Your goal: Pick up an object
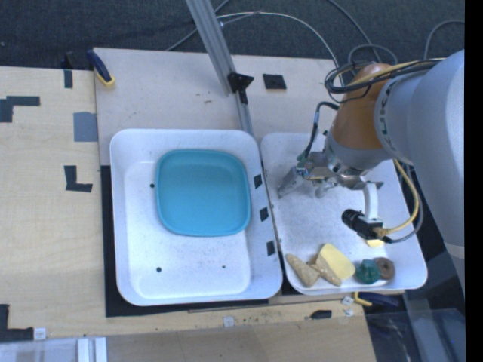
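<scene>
Nearest you, along the front edge of the right bin, sits a small cluster: a tan bread-like piece, a yellow wedge just beside it and touching a second tan piece, then a green lump and a brown ring at the front right corner. All of them lie on the bin floor, well apart from the arm's tip.

Look up the same bin and you find the gripper over the bare far-left part of the floor, close to the wall shared with the left bin. Its metal fingers splay outward, parted, with nothing between them. You cannot tell whether the tips touch the floor.

Behind it the orange band and grey arm come in from the right, with cables looping over the wrist. A black fitting with a yellow cable hangs below the wrist, over the middle of the right bin.

Left bin: one blue plate, lying flat, roughly centred, slightly toward the far side.

A slanted metal pole rises from the far edge between the bins.
</scene>
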